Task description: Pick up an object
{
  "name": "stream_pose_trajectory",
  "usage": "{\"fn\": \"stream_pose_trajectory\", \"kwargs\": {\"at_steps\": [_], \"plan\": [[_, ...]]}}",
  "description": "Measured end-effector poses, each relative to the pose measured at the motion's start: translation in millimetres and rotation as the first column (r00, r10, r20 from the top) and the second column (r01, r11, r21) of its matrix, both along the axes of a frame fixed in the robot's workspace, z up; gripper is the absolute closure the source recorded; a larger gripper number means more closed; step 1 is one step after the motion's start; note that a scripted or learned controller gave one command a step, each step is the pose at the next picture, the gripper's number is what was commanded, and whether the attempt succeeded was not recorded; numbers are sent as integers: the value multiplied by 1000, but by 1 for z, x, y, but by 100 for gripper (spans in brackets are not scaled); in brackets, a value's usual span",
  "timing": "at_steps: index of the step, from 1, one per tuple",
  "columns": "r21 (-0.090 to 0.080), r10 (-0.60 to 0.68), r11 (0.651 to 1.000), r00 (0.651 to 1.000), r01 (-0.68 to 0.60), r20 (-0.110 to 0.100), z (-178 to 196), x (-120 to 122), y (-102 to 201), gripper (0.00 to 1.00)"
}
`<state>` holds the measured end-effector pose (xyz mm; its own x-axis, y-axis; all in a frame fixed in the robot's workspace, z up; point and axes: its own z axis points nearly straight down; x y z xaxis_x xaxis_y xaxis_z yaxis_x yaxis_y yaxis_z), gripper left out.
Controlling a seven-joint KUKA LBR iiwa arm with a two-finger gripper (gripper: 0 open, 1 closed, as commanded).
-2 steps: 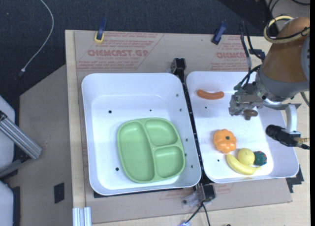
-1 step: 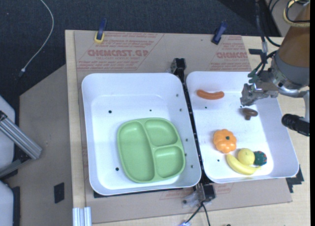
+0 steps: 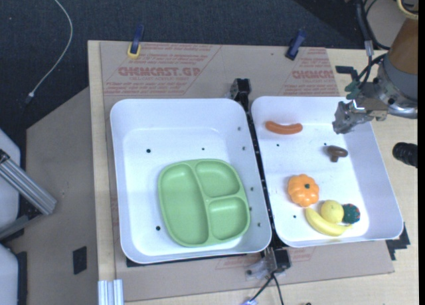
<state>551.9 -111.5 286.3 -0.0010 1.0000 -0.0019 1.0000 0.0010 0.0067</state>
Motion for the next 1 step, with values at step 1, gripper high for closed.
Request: {"fn": "stream_pose_trajectory", "kwargs": {"at_steps": [1], "plan": [[4, 5, 1000, 1000, -5, -10, -21, 12, 51, 100]]}}
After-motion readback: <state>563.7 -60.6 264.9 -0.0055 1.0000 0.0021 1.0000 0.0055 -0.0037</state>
